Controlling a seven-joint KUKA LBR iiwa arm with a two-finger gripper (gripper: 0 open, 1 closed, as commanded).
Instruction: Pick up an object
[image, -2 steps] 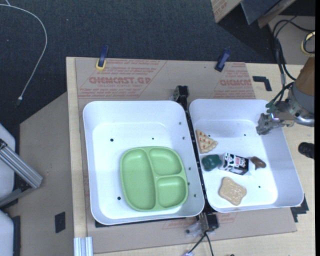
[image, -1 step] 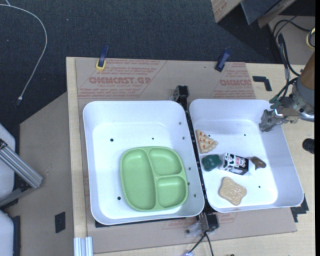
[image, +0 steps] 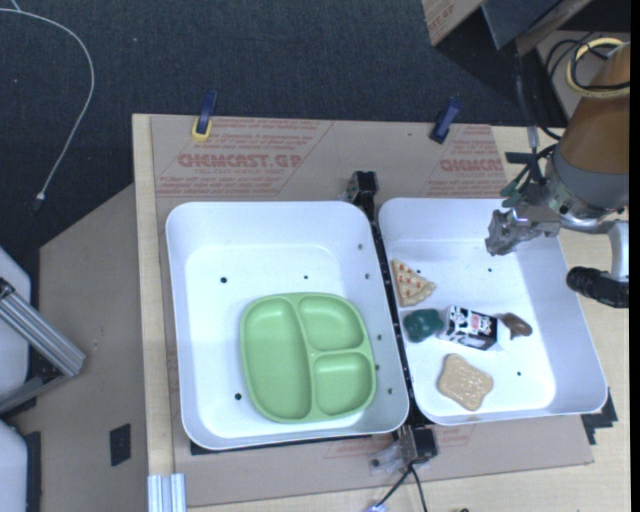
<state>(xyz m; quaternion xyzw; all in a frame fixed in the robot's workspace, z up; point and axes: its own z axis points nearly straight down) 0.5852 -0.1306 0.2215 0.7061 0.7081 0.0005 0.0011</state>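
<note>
Two shallow white plastic bins sit side by side on a brown cardboard-covered bench (image: 300, 150) printed with red lettering. The left white bin (image: 200, 260) holds a pale green plastic divided plate with three compartments (image: 306, 356), lying flat toward the bin's near side. The right white bin (image: 570, 330) holds five small objects grouped in its middle and near half: a tan, pizza-slice-shaped toy with red dots (image: 410, 283) close to the bin's left wall; a dark green rounded lump (image: 422, 323) just below it; a small black-and-white carton-like box (image: 472, 327) just beside the green lump on its right; a small brown piece (image: 516, 323) touching or nearly touching the box's right end; and a tan toast-shaped slab (image: 465, 382) nearest the front edge, apart from the others. The grey two-finger gripper (image: 500, 238) hangs over the far right part of the right bin, well apart from all five objects, with the orange-banded arm (image: 600, 120) reaching in from the right. Nothing sits between the fingers; open or closed cannot be told from this angle. A blue-and-yellow clamp (image: 205, 117) and a blue clamp (image: 445, 120) grip the bench's far edge.
</note>
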